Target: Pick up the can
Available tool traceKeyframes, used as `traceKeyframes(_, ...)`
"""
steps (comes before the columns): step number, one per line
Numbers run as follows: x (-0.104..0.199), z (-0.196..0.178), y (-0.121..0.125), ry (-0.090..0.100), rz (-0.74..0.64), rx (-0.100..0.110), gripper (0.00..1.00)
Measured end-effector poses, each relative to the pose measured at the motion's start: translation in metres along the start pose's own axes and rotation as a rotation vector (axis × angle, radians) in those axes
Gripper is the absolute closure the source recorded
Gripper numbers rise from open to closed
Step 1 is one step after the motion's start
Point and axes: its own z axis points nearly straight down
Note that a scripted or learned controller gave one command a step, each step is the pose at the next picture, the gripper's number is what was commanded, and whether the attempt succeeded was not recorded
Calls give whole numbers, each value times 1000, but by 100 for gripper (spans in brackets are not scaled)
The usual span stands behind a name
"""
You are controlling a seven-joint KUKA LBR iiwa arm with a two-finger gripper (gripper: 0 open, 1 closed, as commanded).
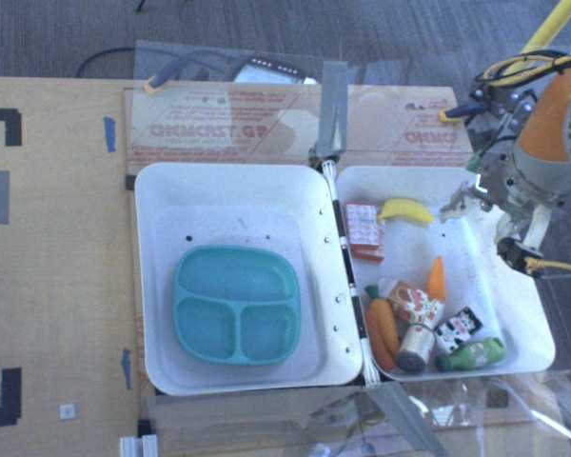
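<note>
While the near edge of the bench is taken up by clear plastic sheeting, the two white bins are set side by side just behind it, touching along a hinged middle seam. Most of the crowding is found in the near end of the right bin [542, 336]: the can [415, 343] is lying tilted there, its grey round end turned toward the camera and its label showing cream and brown, though no words on it can be read. It is pressed between an orange carrot [382, 331] on its left and a black-and-white carton [458, 327] on its right, with a red-and-white carton [416, 305] touching its far end and a green bottle [473, 353] just beyond the black-and-white one near the bin's front wall. Little free room is left around the can. A smaller orange cone-shaped piece [437, 278] is seen behind these, then a red box [364, 230] by the seam and a yellow banana [405, 210] toward the far wall. The left bin [162, 198] is occupied by a teal divided plate [236, 304], with bare floor left all around it. The gripper [495, 219] is seen over the right bin's far right edge, well apart from the can; whether it is apart or together cannot be told. On the cardboard [219, 127] behind the bins, faint red lettering reading roughly "CHEMCAST" is made out.
</note>
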Motion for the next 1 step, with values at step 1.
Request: traceKeyframes(1, 32, 47, -54, 1, -54, -1, 0)
